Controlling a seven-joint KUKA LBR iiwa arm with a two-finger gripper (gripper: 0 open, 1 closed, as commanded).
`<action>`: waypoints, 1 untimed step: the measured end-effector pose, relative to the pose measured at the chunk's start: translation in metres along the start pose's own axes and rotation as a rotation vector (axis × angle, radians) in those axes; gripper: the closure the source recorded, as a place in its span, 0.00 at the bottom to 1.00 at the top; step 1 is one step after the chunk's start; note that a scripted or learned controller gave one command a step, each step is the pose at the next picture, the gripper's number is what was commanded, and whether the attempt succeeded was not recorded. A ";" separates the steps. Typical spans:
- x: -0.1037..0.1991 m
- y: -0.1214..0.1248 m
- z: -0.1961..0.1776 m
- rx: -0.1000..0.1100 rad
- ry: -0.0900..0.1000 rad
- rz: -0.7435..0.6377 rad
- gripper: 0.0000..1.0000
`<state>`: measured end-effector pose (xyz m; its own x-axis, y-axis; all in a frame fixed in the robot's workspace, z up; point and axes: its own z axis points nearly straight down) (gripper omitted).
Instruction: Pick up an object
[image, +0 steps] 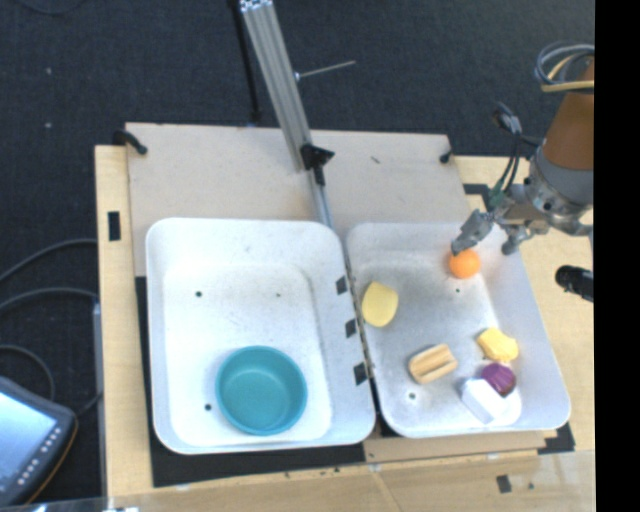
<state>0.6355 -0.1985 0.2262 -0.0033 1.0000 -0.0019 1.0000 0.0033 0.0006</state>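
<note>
Down at the bottom of the frame, the teal bowl sits in the lower part of the left bin. Across in the right bin, lower right corner, there's a tight cluster: a white block touching a purple piece, and just above them a yellow toy. A tan bread-like piece lies to their left, apart from them. Moving up, a pale yellow lump rests beside the divide between the bins. Higher still, the orange ball sits on the bin floor near the upper right, and right over it is the gripper, fingers spread wide, nothing between them. Behind, a metal pole slants to the top of the frame.
</note>
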 end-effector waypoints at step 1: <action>0.000 0.000 0.000 0.000 -0.001 -0.001 0.00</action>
<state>0.6354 -0.1988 0.2263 -0.0039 1.0000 -0.0027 1.0000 0.0039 0.0001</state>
